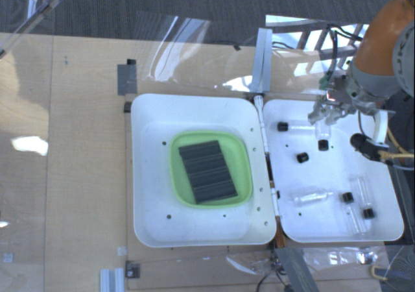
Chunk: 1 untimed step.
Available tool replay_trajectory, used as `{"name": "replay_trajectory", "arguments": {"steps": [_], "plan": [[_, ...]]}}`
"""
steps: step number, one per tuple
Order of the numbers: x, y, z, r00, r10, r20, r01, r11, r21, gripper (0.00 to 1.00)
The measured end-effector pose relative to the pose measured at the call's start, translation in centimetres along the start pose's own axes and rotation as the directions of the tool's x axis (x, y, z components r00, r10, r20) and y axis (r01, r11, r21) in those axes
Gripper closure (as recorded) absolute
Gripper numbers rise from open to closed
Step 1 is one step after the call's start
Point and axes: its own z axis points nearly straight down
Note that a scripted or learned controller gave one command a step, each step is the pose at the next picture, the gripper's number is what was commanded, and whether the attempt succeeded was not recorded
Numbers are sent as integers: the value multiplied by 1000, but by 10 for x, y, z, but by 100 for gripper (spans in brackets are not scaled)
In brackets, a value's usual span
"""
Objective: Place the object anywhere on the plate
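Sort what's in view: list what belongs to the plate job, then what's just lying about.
Job:
- green plate, in the left bin
- dark ridged block, lying on the plate
- gripper, over the right bin

Lying about:
- small black pieces in the right bin
- clear tubes in the right bin

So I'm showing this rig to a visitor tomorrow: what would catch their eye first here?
Probably the bright green plate in the middle of the left bin, with a dark ribbed slab lying on it. Next, the arm's orange band at the upper right, with the gripper over the back of the right bin. That bin holds scattered small clear tubes with black caps.
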Motion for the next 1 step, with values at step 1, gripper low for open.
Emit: {"name": "replay_trajectory", "arguments": {"steps": [1], "plan": [[0, 0, 0, 1000, 0, 0, 0, 1000, 0, 0]]}}
